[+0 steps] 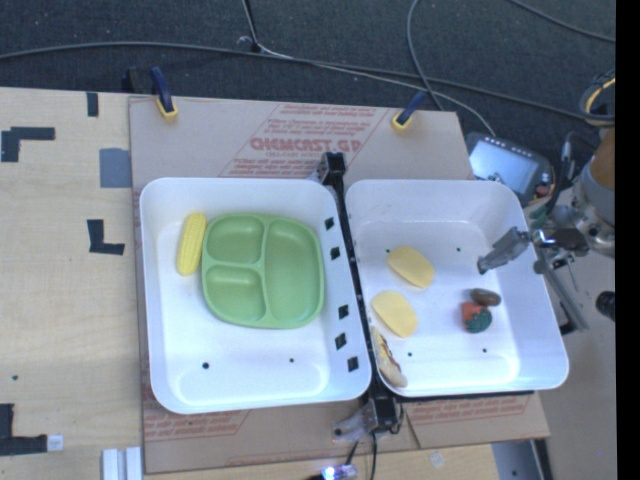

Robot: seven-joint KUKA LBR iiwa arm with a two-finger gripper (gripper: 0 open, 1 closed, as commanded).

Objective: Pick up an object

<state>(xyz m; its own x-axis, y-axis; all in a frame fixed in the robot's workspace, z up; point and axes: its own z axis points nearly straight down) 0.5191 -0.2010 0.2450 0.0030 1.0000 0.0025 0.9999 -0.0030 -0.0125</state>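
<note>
My gripper (512,247) hangs over the right rim of the right bin (440,196), with nothing seen in it. In that bin lie two yellow, flat pieces, one (410,266) near the middle and another (396,314) in front of it. A small red, teal and brown object (478,311) lies just below and left of the gripper. A pale brownish item (388,360) rests against the bin's front left wall. The left bin (240,388) holds a green divided plate (264,270) and a yellow corn cob (190,243) beside it.
A black divider with clips (341,268) runs between the two bins. Both bins sit on a cardboard sheet (300,138) clamped at the back. Cables (450,28) cross the dark floor behind, and a small grey device (510,165) sits right of the bins.
</note>
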